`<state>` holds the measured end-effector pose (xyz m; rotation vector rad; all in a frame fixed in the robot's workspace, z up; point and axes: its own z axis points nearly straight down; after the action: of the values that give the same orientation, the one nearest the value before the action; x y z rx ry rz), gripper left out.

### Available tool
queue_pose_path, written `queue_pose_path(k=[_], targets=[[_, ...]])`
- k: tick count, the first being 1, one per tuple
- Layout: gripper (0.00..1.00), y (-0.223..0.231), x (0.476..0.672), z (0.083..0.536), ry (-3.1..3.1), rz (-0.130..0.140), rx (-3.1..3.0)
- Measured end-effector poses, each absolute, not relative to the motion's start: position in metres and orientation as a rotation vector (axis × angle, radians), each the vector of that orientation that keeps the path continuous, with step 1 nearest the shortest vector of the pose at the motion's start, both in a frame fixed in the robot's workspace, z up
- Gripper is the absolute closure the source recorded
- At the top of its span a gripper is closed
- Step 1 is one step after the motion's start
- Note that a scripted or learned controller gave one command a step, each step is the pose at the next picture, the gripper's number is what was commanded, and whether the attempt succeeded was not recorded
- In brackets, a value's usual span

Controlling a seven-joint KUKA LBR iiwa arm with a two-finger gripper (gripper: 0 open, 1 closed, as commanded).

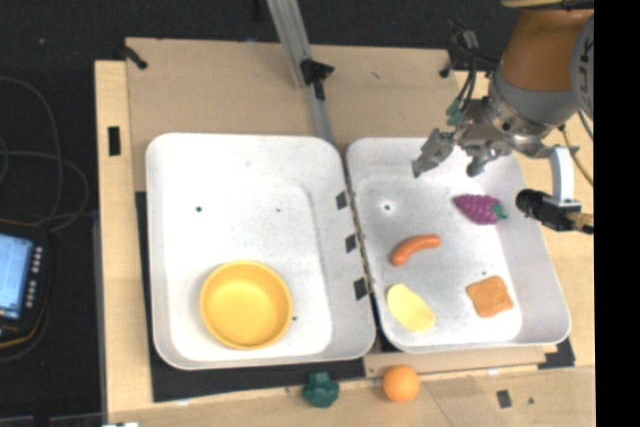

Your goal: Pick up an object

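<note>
A: Take the right bin (pixel 530 315) as the landmark. What sits where?

B: The gripper (pixel 452 158) hangs over its far end, fingers spread, nothing between them. The purple grape bunch (pixel 479 208) lies just toward the bin's near side and a little right of the gripper, its long axis running left to right.

A: Anything else?

B: Further toward the near rim, an orange sausage (pixel 414 248), a toast piece (pixel 489 296) and a yellow slice (pixel 409 307).
</note>
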<state>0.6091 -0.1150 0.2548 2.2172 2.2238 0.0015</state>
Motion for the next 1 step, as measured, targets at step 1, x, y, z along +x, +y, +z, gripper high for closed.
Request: queue_pose_path(k=[1], targets=[[0.00,-0.1150,0.6091,0.2549,2.223,0.002,2.218]])
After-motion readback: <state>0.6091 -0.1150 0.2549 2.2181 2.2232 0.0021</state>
